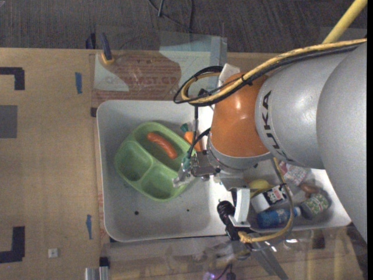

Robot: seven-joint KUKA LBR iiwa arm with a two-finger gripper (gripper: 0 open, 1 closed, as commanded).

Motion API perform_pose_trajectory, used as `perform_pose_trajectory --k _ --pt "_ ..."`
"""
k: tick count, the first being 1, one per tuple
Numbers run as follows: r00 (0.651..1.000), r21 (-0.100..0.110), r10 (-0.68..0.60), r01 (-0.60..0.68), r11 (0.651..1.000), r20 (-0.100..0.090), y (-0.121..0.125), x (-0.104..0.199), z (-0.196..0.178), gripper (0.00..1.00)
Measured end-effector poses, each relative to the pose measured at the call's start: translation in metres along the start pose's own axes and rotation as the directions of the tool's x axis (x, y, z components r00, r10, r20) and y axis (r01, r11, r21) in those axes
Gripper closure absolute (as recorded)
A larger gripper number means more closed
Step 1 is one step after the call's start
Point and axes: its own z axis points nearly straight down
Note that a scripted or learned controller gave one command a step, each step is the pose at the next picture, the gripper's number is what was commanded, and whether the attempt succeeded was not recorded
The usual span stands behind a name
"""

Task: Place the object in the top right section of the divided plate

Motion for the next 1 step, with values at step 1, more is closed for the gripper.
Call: perform_pose_trajectory --k 1 --pt "0.945 -0.003 0.327 -0.327 0.945 0.0 0.073 0.0206 -0.1426 0.0"
